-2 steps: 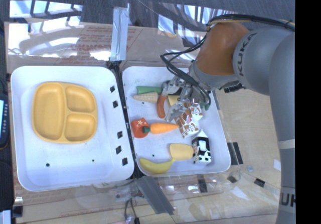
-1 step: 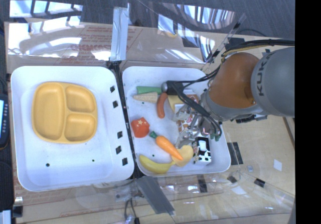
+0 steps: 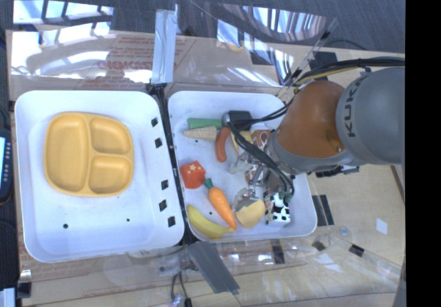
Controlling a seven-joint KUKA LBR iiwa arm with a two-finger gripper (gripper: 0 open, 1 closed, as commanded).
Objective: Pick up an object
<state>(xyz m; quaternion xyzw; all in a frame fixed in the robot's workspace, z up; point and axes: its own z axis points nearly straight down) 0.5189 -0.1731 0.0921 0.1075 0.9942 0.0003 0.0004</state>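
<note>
The right bin (image 3: 207, 100) holds several toy foods: a corn cob with a green husk (image 3: 200, 133), a red-orange sausage (image 3: 222, 144), a red tomato-like piece (image 3: 193, 174), an orange carrot (image 3: 221, 206), a yellow banana (image 3: 205, 224), a pale yellow rounded piece (image 3: 251, 213) and a black-and-white spotted item (image 3: 279, 211). My gripper (image 3: 249, 185) hangs low over the bin's right half, just above the pale yellow piece and beside the carrot. The arm's orange band (image 3: 310, 126) covers the bin's right edge. I see nothing clearly held.
The left bin (image 3: 34, 230) holds a yellow divided plate (image 3: 88, 153). Black clips line the divider (image 3: 167, 168) between the bins. Cables (image 3: 324, 65) run behind the arm. Cardboard and tape lie at the back.
</note>
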